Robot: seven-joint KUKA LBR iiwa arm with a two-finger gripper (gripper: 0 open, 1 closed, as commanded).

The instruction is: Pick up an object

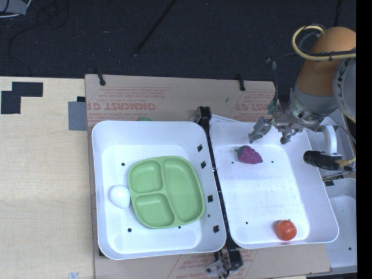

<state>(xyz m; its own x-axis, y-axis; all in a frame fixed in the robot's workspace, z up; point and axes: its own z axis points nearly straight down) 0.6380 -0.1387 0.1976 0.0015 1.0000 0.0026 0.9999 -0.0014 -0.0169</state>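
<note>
While its fingers stand spread and grip nothing, the hand hangs over the right bin's far edge; just beside lies a purple berry, a red tomato well apart at the near corner

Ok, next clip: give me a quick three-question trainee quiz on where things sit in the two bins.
1. True or false: the green divided plate lies in the left bin.
2. Which thing in the right bin lies nearest the gripper? A) purple object B) red ball C) white egg
3. Fill in: the white egg rests against the plate's ____ edge in the picture.

Key
1. True.
2. A, the purple object; the red ball sits near the bin's front edge.
3. Left.
</note>
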